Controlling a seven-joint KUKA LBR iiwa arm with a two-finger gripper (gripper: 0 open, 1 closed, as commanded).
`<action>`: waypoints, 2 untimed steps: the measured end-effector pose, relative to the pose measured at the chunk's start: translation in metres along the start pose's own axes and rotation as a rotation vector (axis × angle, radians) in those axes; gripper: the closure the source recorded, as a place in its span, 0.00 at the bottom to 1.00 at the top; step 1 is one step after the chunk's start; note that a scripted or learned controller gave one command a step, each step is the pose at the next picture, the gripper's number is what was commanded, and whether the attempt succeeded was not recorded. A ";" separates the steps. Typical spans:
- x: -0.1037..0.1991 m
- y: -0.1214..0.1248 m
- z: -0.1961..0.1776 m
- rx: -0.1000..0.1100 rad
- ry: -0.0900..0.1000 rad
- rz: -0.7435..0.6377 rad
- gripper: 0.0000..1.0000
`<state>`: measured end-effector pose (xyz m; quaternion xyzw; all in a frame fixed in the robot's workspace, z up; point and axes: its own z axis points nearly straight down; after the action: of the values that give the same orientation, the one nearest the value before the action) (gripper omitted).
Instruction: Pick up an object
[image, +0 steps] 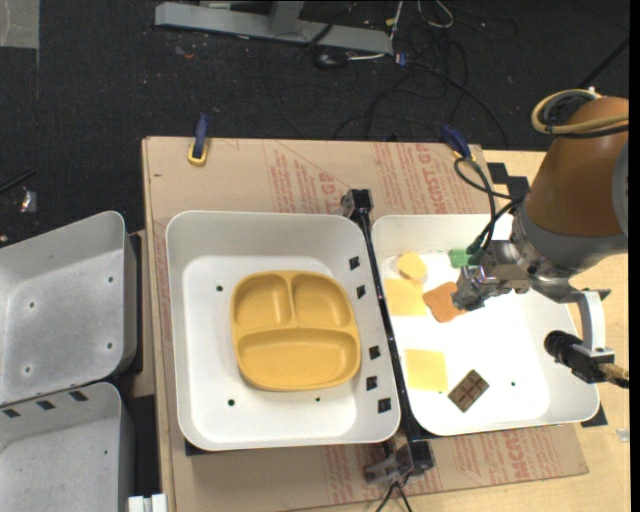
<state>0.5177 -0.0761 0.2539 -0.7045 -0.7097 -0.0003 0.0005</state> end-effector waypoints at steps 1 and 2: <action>0.049 0.009 -0.003 -0.001 0.000 0.000 1.00; 0.104 0.016 -0.004 -0.001 0.000 -0.002 1.00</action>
<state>0.5335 0.0279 0.2584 -0.7040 -0.7102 -0.0008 0.0001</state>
